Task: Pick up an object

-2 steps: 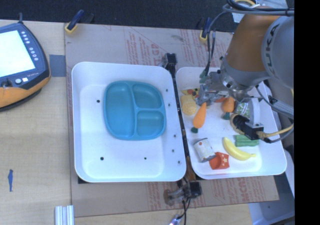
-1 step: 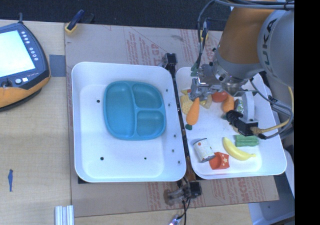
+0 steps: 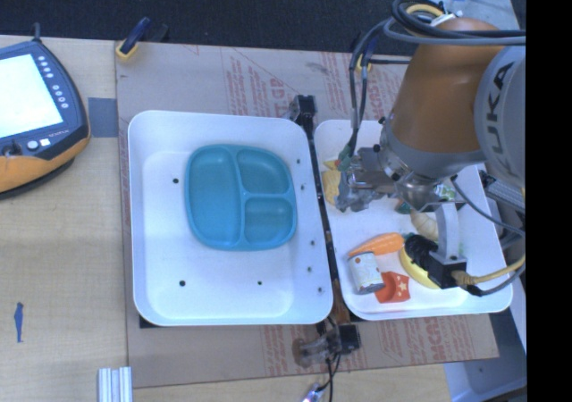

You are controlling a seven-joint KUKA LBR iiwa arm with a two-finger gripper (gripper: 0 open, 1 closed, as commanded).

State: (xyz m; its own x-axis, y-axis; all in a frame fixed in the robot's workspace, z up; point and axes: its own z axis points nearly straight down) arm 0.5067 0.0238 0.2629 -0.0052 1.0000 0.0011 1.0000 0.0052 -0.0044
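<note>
The grey-and-orange arm [image 3: 447,87] hangs over the right bin [image 3: 500,253]. The left bin [image 3: 147,213] holds a blue divided plate [image 3: 239,196]. The gripper [image 3: 357,190] sits low at the right bin's far-left; jaw state cannot be told. Near it lie a carrot [image 3: 377,245], a small can [image 3: 365,273] and a red piece [image 3: 394,288].

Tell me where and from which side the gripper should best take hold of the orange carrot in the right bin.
Probably the carrot is best gripped at mid-body from straight above, fingers closing across its narrow width. It lies flat and slanted, its thicker end toward the arm. A silver can sits close on its near side and a yellow piece beside the thick end, so a side approach looks crowded.
</note>
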